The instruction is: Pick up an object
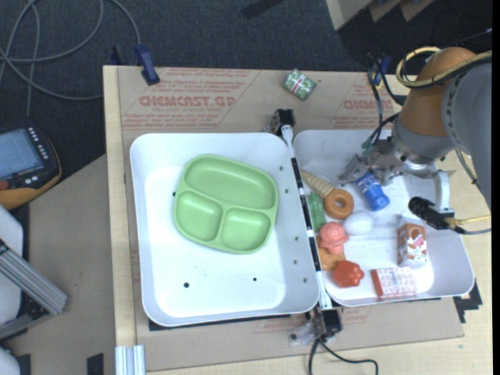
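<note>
- Gripper (pixel 373 170) low in right bin (pixel 461 260), by its far edge, just above blue toy (pixel 373 194); finger state unclear.
- Left bin (pixel 148 209) holds a green divided plate (pixel 225 203), bare floor along its near edge.

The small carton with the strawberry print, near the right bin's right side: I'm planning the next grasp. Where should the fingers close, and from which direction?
Judging by its pose, come straight down on the carton and close across its narrow width, on the two long sides. It lies with bare floor of the right bin to its left and right, while the pink box sits close beyond its lower end.
</note>
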You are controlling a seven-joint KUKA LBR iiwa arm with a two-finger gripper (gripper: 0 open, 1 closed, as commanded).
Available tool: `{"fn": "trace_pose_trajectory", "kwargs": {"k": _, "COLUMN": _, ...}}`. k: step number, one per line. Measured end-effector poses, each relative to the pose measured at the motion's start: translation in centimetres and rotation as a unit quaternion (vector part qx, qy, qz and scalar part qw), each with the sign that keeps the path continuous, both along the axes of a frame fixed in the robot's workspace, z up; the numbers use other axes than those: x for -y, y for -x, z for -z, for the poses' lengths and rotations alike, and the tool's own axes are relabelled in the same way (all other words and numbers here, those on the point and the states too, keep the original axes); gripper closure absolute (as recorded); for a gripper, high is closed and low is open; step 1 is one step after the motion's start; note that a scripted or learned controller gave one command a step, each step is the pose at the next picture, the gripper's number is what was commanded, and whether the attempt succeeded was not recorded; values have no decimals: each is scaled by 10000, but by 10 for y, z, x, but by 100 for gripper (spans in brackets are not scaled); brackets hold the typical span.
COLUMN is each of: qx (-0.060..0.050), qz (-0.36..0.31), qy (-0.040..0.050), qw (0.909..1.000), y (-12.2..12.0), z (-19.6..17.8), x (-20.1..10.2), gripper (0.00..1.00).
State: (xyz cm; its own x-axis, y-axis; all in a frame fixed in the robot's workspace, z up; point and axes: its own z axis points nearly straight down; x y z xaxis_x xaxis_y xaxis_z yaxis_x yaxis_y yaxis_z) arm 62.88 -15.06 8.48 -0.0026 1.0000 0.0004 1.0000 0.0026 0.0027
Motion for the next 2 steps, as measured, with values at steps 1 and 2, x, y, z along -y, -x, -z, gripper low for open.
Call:
{"fn": "trace_pose_trajectory", "kwargs": {"k": 1, "qx": 8, "qz": -2, "qy": 15, "qw": 10000, "y": 0, "z": -10, "x": 1, "gripper": 100}}
{"fn": "trace_pose_trajectory", "kwargs": {"k": 2, "qx": 0, "qz": 4, "qy": -4, "qw": 10000, "y": 1, "z": -101, "x": -93, "gripper": 100}}
